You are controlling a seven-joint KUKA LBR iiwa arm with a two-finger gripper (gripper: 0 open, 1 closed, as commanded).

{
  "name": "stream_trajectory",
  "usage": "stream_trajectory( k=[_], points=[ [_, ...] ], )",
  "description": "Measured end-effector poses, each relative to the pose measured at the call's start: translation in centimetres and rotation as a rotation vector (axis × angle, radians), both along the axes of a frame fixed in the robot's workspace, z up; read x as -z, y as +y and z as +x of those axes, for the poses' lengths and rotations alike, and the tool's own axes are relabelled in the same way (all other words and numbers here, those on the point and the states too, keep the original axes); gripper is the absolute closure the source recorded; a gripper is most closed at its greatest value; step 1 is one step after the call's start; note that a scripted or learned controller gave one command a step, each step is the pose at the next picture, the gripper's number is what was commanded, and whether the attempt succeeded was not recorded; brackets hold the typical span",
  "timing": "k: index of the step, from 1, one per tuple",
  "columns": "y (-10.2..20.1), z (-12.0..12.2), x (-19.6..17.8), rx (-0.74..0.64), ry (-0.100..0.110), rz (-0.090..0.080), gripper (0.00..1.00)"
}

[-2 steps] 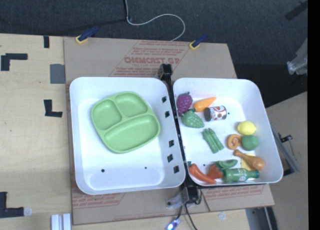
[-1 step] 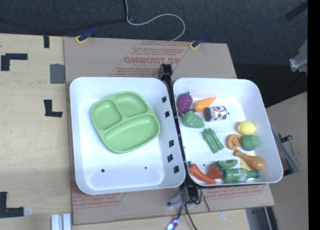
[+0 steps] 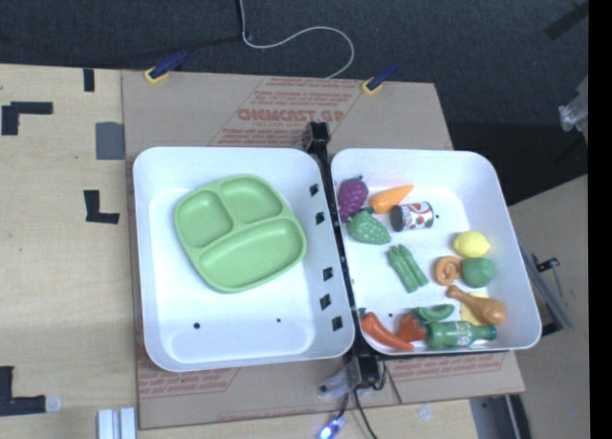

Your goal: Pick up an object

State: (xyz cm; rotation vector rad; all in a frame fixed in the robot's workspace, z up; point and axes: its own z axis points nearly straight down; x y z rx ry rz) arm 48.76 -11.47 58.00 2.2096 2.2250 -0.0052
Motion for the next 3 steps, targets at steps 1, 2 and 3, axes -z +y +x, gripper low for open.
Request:
stream_trajectory(
  k=[1, 2, 3],
  points=[
    [0.0, 0.1, -1.0, -0.001, 0.000, -0.001, 1.00],
    [0.1, 0.1, -2.0, -0.002, 0.000, -0.001, 1.00],
    [0.1, 0.2, -3.0, -0.002, 0.000, -0.002, 1.00]
  ],
)
